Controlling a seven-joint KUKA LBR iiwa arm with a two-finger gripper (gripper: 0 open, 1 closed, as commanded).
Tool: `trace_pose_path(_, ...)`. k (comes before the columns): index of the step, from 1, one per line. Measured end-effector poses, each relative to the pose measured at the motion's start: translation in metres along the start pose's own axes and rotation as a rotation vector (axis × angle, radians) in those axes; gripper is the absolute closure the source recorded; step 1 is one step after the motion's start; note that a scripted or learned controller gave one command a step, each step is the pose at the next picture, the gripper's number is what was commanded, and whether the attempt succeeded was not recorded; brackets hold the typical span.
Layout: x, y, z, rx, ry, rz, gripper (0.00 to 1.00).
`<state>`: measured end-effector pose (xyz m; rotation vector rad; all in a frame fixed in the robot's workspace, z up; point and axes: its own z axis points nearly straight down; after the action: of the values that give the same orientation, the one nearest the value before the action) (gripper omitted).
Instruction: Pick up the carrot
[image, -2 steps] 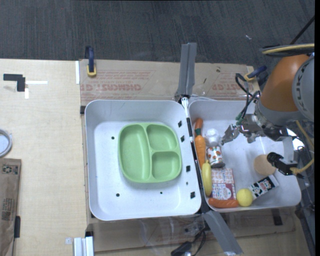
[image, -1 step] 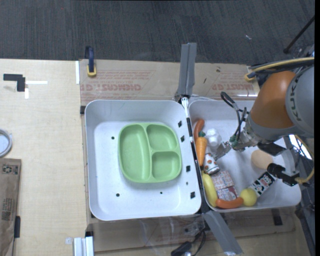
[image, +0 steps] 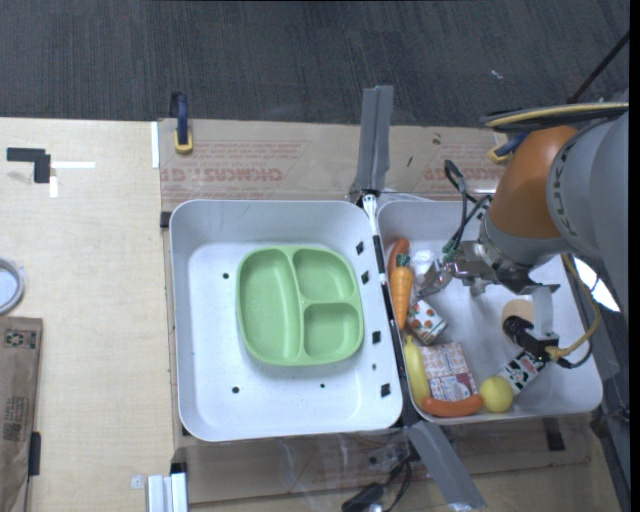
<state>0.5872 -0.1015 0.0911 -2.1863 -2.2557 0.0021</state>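
**A:** Start at the jaws. What are they doing?

**B:** The gripper (image: 437, 277) hangs low in the right bin (image: 580, 400), but its tip is small and metallic against white, so I cannot tell whether the jaws are apart or together. Nothing shows between them.

**A:** And the carrot?

**B:** The carrot (image: 401, 288) lies just beside the jaws, on the side away from the arm, along the bin wall next to the left bin (image: 190, 330). Its green top points toward the far rim, its tip toward the near one.

**A:** How would it handle?

**B:** It looks like a toy: probably light, stiff, smooth and a bit slippery. It tapers, so I'd judge the thicker part just below the green top the safest hold, jaws across its width.

**A:** Any trouble nearby?

**B:** The wall crowds one side. Nearer the camera than the jaws sit a small printed carton (image: 426, 321), a banana (image: 413, 368) and a snack packet (image: 449, 370). Farther out, the green plate (image: 300, 303) lies well apart.
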Motion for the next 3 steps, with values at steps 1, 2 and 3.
trace_pose_path(1, -0.001, 0.0, -0.009, 0.001, -0.001, 0.001, 1.0)
trace_pose_path(2, 0.061, 0.005, -0.099, 0.002, -0.002, 0.357, 1.0)
trace_pose_path(3, 0.09, -0.043, -0.098, 0.006, -0.004, 0.963, 1.0)
